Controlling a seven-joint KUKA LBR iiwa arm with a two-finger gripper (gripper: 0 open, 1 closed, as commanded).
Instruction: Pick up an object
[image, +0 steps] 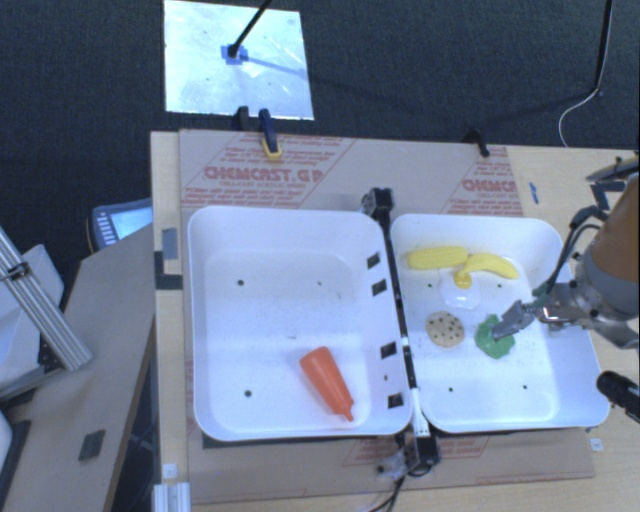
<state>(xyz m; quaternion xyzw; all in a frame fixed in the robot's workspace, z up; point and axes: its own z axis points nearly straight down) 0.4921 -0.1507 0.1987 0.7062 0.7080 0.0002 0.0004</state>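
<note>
Reaching low over the right bin, the gripper sits on the green object; whether it grips or merely touches cannot be told at this size. That green lump looks soft and irregular, so a shallow or off-centre pinch could let it slip during lifting. Just left of it lies a round speckled cookie; beyond it, a smooth yellow banana. Far left of it, an orange carrot tapers.

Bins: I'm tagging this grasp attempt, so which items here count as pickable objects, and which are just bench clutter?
Job:
carrot, left bin
banana, corn, cookie, green toy, right bin
gripper at the green toy

Lying about:
yellow clamp
metal sheet
</note>
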